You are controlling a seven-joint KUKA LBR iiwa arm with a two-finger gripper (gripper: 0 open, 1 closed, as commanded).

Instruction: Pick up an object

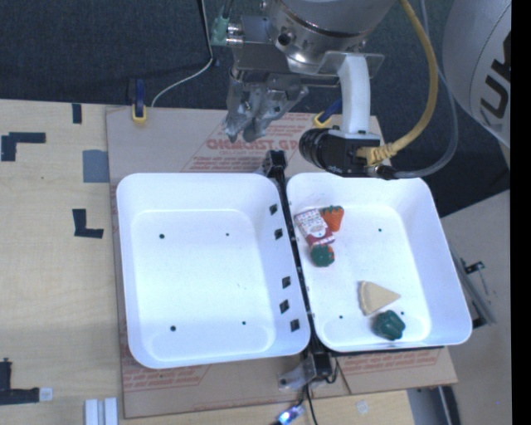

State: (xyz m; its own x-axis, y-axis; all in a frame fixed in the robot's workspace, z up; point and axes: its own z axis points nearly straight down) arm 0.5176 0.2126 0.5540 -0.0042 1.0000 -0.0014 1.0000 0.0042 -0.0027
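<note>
Objects all sit in the right bin [415, 207]: packet [310, 224] and carrot [333, 217] touching near the divider, green ball [322, 256] just below, wedge [377, 295] and dark green lump [388, 325] near the front. Gripper [247, 124] hangs above the bench behind the left bin [133, 199], holding nothing; fingers look nearly together, blurry.

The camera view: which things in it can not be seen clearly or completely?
- Gripper: blurred in the camera view above the bins; finger state unclear.
- Arm: cut off by the top edge.
- Red-and-white packet in the right bin: print too small to read.
- Dark green item beside the cheese wedge: too small to identify.
</note>
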